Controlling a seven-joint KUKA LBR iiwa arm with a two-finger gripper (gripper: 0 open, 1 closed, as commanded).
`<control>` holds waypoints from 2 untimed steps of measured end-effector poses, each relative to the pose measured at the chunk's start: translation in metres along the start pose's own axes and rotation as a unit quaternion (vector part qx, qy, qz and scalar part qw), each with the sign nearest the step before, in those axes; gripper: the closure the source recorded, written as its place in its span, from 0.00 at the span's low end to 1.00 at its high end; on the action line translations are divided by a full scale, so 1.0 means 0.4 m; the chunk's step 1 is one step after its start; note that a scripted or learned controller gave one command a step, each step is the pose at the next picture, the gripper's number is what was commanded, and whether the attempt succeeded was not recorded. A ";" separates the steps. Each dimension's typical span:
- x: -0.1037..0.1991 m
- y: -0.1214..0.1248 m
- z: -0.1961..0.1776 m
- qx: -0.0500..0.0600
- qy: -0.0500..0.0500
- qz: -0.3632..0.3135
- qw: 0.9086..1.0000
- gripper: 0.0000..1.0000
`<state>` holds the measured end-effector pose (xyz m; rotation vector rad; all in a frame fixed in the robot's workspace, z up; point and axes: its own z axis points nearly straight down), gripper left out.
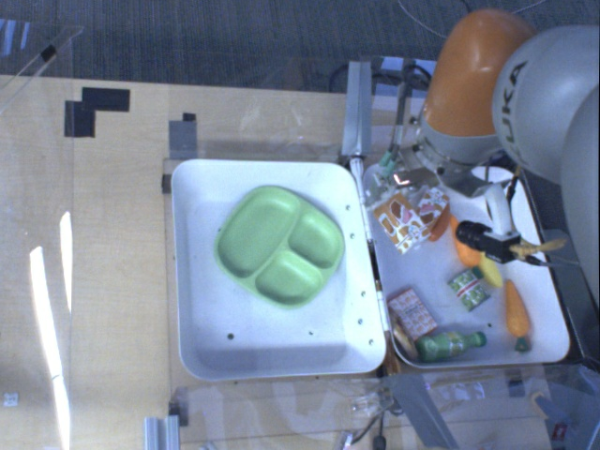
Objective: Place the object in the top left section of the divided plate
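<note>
Worried first about the arm (525,82), parked over the back corner of the right bin (441,279) and hiding a lot under the wrist. Could have clipped the bin wall or the rail between the bins on the way across to the left bin (187,279).

Then the green plate (281,242), sitting skewed in that left bin. Could easily have ended with a drop on a ridge or in the wrong section instead of the top left one.

Guessed the crinkly snack packet (410,216) as the thing to move. Spotted it in the right bin just below the gripper (405,172), close to it and maybe touching, well apart from the plate. Couldn't tell the gripper's state, open or closed, or see anything held in it.

Looked floppy and shiny too, so might have slipped out or been pinched by one edge. Also crowded by smaller stuff – a carrot (516,312) and a bottle (450,345) in the same bin. Could have grabbed or shoved a neighbour by mistake.
</note>
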<state>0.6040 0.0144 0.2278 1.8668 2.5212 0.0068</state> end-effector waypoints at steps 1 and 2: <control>0.146 0.115 0.087 0.000 0.000 -0.111 0.994 1.00; 0.146 0.115 0.087 0.000 0.000 -0.112 0.994 0.00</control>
